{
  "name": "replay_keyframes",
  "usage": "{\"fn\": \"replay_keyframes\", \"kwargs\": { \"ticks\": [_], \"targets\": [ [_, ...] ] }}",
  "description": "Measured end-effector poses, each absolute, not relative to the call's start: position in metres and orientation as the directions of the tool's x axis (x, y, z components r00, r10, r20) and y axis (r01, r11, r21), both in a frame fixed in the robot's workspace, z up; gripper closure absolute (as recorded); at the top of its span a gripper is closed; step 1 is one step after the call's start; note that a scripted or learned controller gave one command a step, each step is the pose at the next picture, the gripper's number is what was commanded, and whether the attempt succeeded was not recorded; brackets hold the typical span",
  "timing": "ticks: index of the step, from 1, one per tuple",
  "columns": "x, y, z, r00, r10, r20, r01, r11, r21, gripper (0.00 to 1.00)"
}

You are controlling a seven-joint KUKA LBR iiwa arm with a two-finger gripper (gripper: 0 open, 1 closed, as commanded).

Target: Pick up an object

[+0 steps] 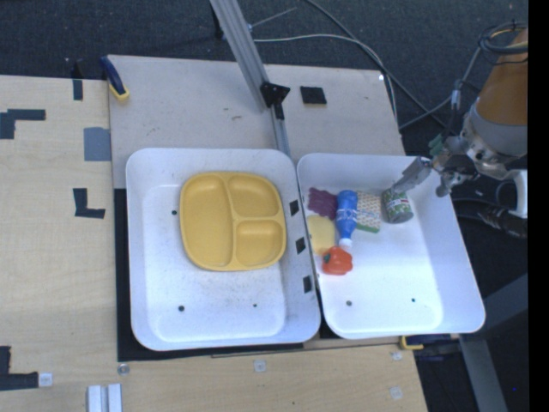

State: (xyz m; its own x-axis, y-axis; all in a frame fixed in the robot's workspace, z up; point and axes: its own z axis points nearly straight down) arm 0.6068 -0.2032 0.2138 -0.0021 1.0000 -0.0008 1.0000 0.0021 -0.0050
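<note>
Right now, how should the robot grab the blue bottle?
Grip the blue bottle across its blue middle, coming straight down from above. It lies flat and lengthwise in the right bin, so its long sides face outward. Judging by the crowding, the yellow item and mesh item press close, leaving the pincer little room.

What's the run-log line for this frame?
arm: in from right | hand: over right bin, at greenish object | grasp: unconfirmed | left bin: yellow tray | cluster: blue bottle
</note>
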Motion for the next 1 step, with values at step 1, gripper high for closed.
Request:
{"fn": "replay_keyframes", "kwargs": {
  "ticks": [1],
  "targets": [
    [0.6140,-0.2023,0.1572,-0.002,1.000,0.000,1.000,0.002,-0.006,0.00]
  ]
}}
